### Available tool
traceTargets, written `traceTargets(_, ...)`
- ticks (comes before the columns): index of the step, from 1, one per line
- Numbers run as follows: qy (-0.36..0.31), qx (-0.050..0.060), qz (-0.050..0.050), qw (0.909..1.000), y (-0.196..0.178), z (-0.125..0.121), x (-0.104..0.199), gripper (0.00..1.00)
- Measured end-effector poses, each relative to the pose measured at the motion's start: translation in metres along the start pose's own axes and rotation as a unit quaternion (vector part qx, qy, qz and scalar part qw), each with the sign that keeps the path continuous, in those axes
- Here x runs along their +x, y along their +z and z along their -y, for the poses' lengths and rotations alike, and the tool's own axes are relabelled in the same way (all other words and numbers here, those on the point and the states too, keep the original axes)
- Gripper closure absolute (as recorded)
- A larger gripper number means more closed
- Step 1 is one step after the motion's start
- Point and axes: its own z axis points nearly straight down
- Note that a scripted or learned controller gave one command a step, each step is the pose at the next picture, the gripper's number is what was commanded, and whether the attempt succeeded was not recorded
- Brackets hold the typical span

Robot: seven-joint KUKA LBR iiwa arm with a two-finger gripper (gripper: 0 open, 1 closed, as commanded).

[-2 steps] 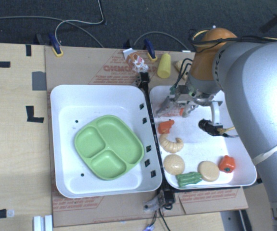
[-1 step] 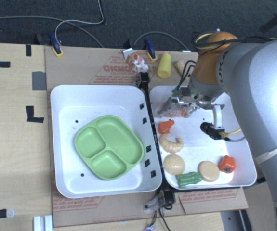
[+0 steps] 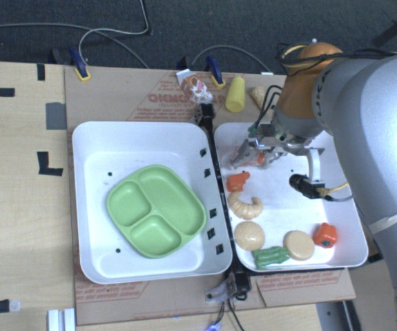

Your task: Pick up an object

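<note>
The gripper (image 3: 253, 152) was seen low in the right bin (image 3: 344, 216), near its upper left corner. Whether it was open or closed could not be told, because that part was blurred. Just below it an orange piece (image 3: 237, 181) was lying, and further down a croissant (image 3: 245, 206) (both close to the bin wall). A grasp could be missed there, since the wall could block one side and the piece could be pushed away.

divided plate (image 3: 156, 211) in left bin (image 3: 88, 185); food toys (image 3: 249, 236) in right bin (image 3: 346, 219)
</note>
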Motion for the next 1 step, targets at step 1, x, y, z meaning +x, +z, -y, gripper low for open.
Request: traceTargets(1,0.003,-0.013,0.003,0.9999,-0.0903,0.0243,0.0394,1.00)
